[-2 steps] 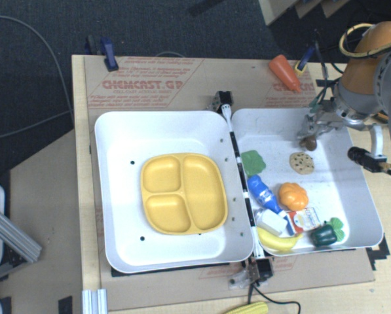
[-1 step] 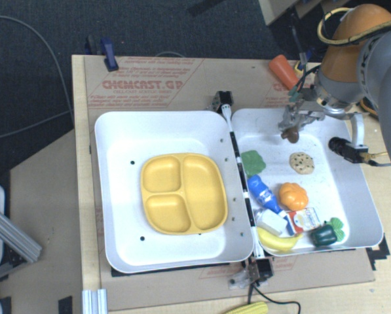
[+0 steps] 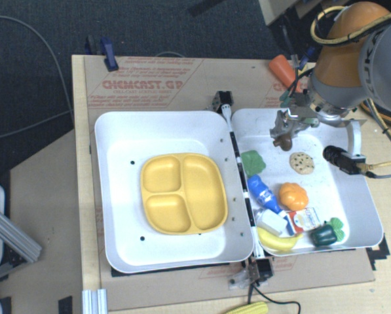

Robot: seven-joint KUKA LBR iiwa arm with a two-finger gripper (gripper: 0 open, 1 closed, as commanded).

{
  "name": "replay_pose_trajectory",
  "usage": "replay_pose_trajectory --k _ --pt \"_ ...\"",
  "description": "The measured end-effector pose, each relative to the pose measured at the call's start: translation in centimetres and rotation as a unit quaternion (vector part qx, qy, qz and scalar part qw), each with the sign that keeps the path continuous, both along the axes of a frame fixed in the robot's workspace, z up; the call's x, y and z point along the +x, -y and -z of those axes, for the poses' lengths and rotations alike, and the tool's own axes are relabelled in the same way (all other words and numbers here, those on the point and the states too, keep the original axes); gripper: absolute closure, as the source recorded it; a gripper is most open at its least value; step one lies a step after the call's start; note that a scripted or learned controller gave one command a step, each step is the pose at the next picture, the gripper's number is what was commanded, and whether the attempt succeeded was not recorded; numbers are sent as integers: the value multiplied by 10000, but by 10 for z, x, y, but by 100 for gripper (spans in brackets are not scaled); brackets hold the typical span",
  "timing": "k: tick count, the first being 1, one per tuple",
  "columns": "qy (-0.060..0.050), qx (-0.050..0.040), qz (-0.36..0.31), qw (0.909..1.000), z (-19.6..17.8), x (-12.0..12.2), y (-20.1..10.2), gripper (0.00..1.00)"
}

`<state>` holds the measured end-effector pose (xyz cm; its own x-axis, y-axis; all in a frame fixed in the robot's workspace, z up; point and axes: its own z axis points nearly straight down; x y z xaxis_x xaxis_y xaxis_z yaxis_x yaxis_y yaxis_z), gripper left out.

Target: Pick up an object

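Note:
My gripper [image 3: 285,135] hangs over the far part of the right bin [image 3: 362,201], a little left of and above a round chocolate-chip cookie [image 3: 302,163]. A green flat piece [image 3: 253,161] lies by the bin's left wall. In front of it are a blue bottle [image 3: 261,193] and an orange [image 3: 293,196]. Along the near edge lie a yellow banana [image 3: 278,241], a white and red carton [image 3: 304,220] and a dark green piece [image 3: 326,233]. Nothing shows in the gripper's grasp.
The left bin [image 3: 116,175] holds a yellow divided plate [image 3: 182,193]. A black clip [image 3: 223,101] sits where the two bins meet at the far side. A blue clamp [image 3: 108,54] and an orange one [image 3: 281,70] stand on the bench's far edge.

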<state>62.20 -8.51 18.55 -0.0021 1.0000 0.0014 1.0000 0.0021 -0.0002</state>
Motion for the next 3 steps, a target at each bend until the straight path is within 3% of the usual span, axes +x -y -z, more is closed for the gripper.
replay_pose_trajectory --k 1,2,3 --pt "-9 -1 7 10000 -22 -59 -44 100" --pt "-9 -2 9 10000 -22 -59 -44 0" --pt "-9 -10 20 10000 21 -85 17 0"
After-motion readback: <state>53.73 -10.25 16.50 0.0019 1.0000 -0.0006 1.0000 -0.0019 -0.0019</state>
